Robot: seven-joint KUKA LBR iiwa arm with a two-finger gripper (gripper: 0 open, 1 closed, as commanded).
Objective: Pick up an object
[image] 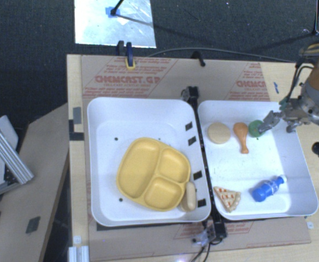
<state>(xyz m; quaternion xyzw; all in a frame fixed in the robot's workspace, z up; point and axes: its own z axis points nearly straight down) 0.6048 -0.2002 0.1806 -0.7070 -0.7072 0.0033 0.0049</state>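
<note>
My gripper [270,122] hangs low over the upper right corner of the right bin [299,162], the arm coming in from the right edge of the bench [225,72]. One grey finger [267,121] slants down to the left, and its tip sits just beside a small green object [255,127], seemingly touching its right side. I cannot tell how far my fingers are spread, and nothing shows clamped between them.

The green object lies near the bin's back wall, next to the round head of a drumstick [241,136] whose handle points toward the front. Left of that rests a pale round biscuit [219,132]. Toward the front of the same bin lie a blue bottle [268,188] on its side, cap toward the right wall, and a pizza slice [228,198] near the left wall.

In the left bin [102,146], a yellow divided plate [154,173] sits at centre, with a pale bread roll [190,196] touching its lower right rim. Black clips [193,141] run along the seam between the two bins.
</note>
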